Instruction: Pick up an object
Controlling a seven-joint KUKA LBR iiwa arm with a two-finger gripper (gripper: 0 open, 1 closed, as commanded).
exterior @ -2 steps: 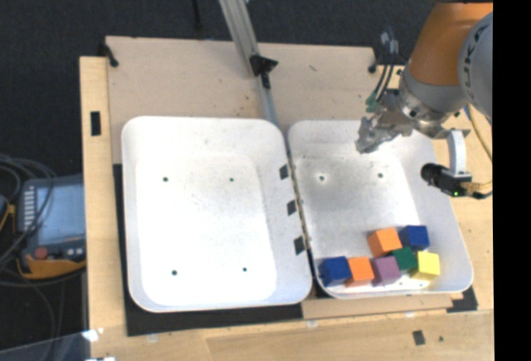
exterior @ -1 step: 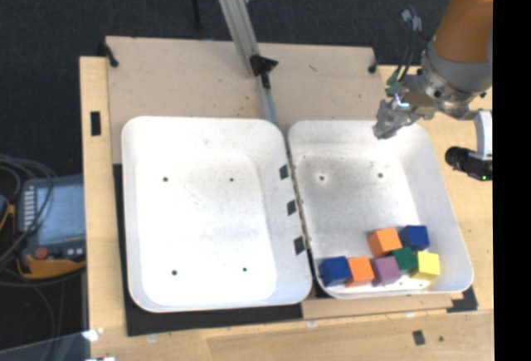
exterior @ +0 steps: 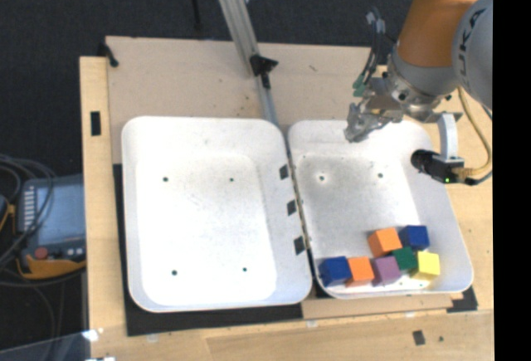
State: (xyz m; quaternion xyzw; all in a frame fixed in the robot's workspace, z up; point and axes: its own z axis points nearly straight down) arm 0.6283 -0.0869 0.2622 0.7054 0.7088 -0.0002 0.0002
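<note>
- Wooden bench point(exterior: 166, 77) on a dark floor; slanted metal pole point(exterior: 236, 11) rising at far side, grey control box point(exterior: 51, 214) with cables off to the left.
- Seven coloured blocks, all crowded into near corner of right bin point(exterior: 348, 193).
- Along near wall: left blue block point(exterior: 334, 270), near orange block point(exterior: 361, 270), purple block point(exterior: 387, 270), green block point(exterior: 405, 258), yellow block point(exterior: 428, 265).
- Just behind that row: far orange block point(exterior: 384, 241) and far blue block point(exterior: 414, 236).
- Handling, by judgement: light, hard, stiff; flat faces and square edges; nothing fragile.
- Probably smooth-sided, so some slip likely under a skewed pinch.
- Packed touching or nearly so; little room beside most of them for a clean grip.
- Best candidates: far orange block or far blue block, with open bin floor on their far side.
- Hold to take: across two opposite flat faces, square on, about mid-height.
- Left blue block also free on its left, but hard by the bin wall.
- Risks: nudging neighbours, pinching two at once, clipping the near wall.
- Arm's gripper point(exterior: 358, 129) over far rim of right bin, well apart from every block.
- How far open: cannot tell, too blurred at this slant.
- Nothing seen in its hold; no contact with any block.
- Left bin point(exterior: 199, 202) alongside, rims meeting down the middle.
</note>
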